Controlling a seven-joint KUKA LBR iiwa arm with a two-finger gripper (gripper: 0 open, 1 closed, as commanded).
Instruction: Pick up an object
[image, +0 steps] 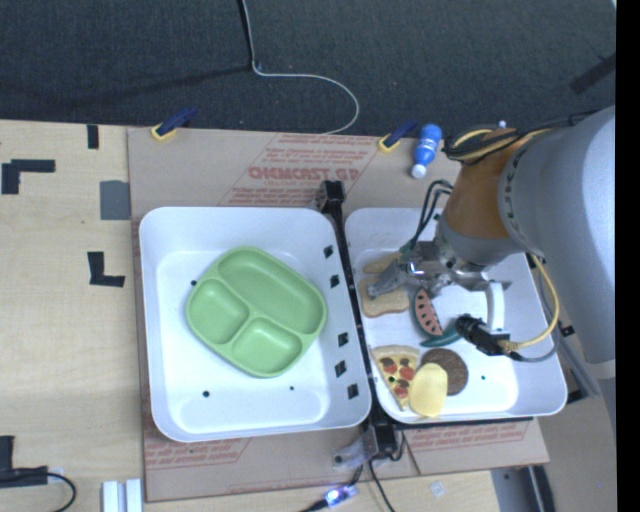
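Camera view looks down on two white bins side by side; the left bin (165, 300) holds a green divided plate (256, 311) lying flat near its middle, and the right bin (540, 395) holds the toy food. The arm's gripper (392, 281) reaches into the upper left part of the right bin, its fingers spread apart over a tan bread-like piece (385, 299), with nothing visibly held between them. This looks like a descent toward that piece, the likeliest thing to pick. Just right of it lies a watermelon slice (428, 312); toward the bottom of the bin sit a pizza slice (397, 370), a yellow piece (429, 389) and a brown cookie (449, 370), crowded together. The bin's left wall stands close beside the bread piece and could hinder the fingers.
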